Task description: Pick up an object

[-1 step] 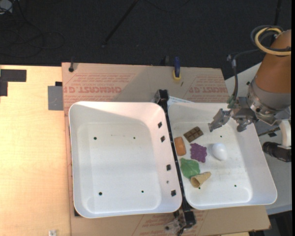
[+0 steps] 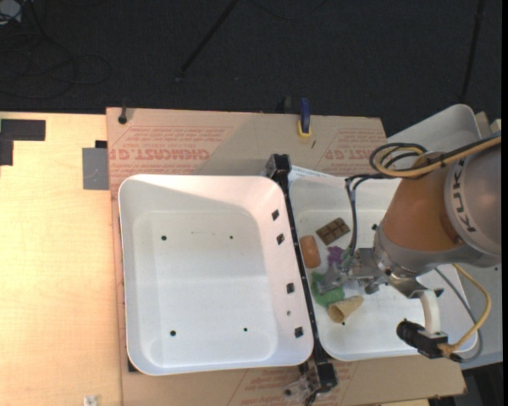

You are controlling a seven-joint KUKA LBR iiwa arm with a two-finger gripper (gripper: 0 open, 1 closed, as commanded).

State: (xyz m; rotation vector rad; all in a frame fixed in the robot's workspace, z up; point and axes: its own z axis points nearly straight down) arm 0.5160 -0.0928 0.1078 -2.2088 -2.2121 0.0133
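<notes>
Left bin [image 2: 152, 311] lies open; right bin [image 2: 389, 345] crowded by arm [image 2: 423, 218] (toys [image 2: 326, 269] cluster left).

— What's behind the desk [image 2: 42, 252]?
— Dark carpet [image 2: 237, 49], with loose cables [image 2: 17, 7] in the far left corner.
— And the top itself?
— Pale wood, a printed cardboard sheet [image 2: 203, 146] laid over it, a blue clamp [image 2: 305, 117] at its far edge.

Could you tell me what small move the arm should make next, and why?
Probably a short descent: the end effector hovers in the right bin among the purple object and green object, with nothing visibly between its fingers.
</notes>
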